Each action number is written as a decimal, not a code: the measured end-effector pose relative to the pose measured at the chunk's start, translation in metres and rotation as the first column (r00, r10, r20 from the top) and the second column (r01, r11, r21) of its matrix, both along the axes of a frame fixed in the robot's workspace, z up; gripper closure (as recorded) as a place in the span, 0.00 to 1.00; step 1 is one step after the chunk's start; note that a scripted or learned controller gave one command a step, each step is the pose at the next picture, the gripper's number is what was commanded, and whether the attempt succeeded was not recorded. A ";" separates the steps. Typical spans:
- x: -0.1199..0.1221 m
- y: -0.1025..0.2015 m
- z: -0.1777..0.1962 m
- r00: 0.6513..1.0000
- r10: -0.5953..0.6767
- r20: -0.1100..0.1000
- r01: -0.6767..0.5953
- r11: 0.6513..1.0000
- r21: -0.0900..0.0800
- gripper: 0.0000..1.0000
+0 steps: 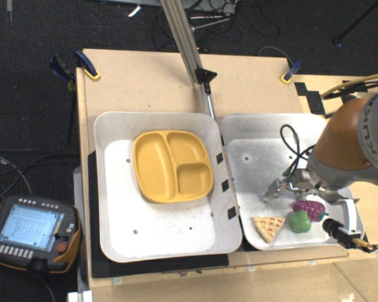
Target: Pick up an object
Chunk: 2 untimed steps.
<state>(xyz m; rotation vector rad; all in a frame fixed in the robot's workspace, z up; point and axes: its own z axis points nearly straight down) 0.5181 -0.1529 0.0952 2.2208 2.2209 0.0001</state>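
Here we see the arm (349, 143) reaching in from the right over the right-hand bin (252, 150), its gripper (274, 192) low above the bin floor with its fingers spread apart and nothing between them. Just to the gripper's right lies a purple bunch of toy grapes (310, 207), and touching it on the lower side is a green toy fruit (300, 222). A waffle-patterned toy pizza slice (268, 226) rests near the bin's front edge, just beside the green fruit and apart from the gripper. In the left-hand bin (113, 168) a yellow divided plate (173, 166) lies flat, toward the back. Both bins sit side by side on the counter (145, 80), and a teach pendant (31, 231) sits off the counter's left.
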 end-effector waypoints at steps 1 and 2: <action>0.001 0.000 0.011 1.000 0.001 0.002 -0.001 1.000 0.000 1.00; 0.001 0.004 0.074 1.000 0.003 0.005 -0.003 1.000 -0.001 1.00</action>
